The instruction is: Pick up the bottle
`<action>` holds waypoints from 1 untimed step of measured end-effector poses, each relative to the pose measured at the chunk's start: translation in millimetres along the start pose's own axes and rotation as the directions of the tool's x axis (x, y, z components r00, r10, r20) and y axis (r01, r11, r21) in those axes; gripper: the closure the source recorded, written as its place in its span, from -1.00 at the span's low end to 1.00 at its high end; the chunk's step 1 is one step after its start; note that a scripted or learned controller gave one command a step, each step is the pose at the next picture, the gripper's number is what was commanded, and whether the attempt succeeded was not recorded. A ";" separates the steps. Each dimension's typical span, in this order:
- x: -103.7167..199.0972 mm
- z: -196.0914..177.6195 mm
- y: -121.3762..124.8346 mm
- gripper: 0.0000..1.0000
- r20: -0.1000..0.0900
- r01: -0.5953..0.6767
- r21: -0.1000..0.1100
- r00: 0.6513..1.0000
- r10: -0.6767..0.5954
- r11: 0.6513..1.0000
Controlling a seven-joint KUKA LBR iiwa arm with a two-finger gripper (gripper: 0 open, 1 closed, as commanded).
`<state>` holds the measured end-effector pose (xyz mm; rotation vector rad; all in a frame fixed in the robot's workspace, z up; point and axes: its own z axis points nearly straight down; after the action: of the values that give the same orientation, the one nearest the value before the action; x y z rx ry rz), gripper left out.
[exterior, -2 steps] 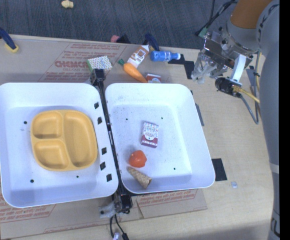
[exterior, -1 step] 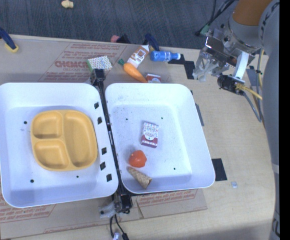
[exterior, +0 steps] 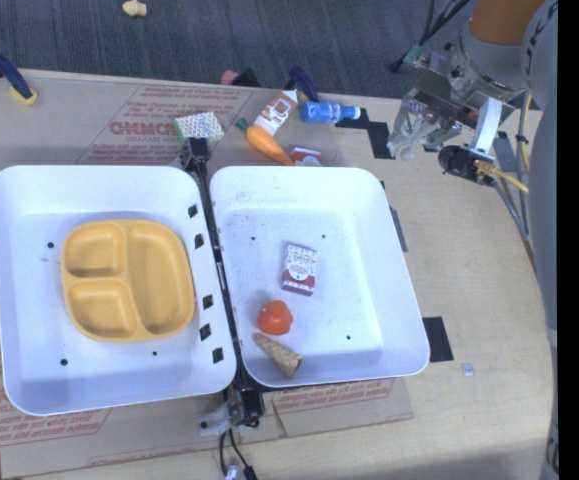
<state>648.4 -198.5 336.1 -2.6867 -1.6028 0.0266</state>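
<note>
A small blue bottle (exterior: 324, 113) with a white cap lies on its side on the bench, just behind the right bin (exterior: 394, 268) and outside it. My gripper (exterior: 414, 140) hangs above the bench to the right of the bottle, about a hand's width from its cap and beyond the bin's far right corner. Its fingers (exterior: 402, 138) point down, stand open and hold nothing.
In the right bin lie a red-and-white carton (exterior: 300, 269), a red tomato (exterior: 276, 317) and a brown cone (exterior: 277, 354). The left bin (exterior: 9, 268) holds a yellow divided plate (exterior: 127, 277). A carrot (exterior: 267, 144), a white-orange packet (exterior: 277, 111) and a green checkered block (exterior: 199, 126) lie near the bottle.
</note>
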 end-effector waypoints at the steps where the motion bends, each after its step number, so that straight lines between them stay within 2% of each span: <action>1: 4.8 28.9 7.3 1.00 -0.006 0.028 -0.016 1.000 -0.029 0.999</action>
<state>656.5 -197.7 307.0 -2.6722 -1.6462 0.0059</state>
